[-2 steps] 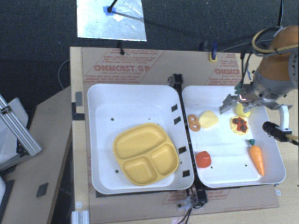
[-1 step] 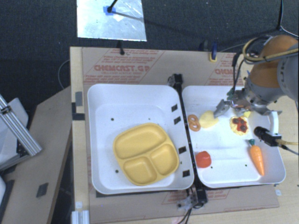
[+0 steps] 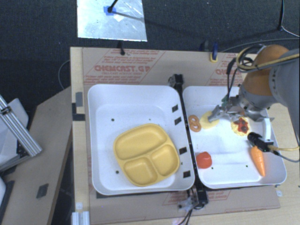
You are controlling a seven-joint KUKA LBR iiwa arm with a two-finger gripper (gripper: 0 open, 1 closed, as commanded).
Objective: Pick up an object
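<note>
Near the front edge of the right bin (image 3: pixel 274 175): red tomato (image 3: pixel 204 160) and carrot (image 3: pixel 258 161) at the front right corner, both look light, stiff plastic. Mid-bin by the left wall, pretzel (image 3: pixel 194 123) and yellow piece (image 3: pixel 209 119), my gripper (image 3: pixel 218 114) low just beside it. Can't tell my fingers' state; I'd pinch its edges, probably slippery.

Glossy yellow plastic tray (image 3: pixel 146 153)
</note>
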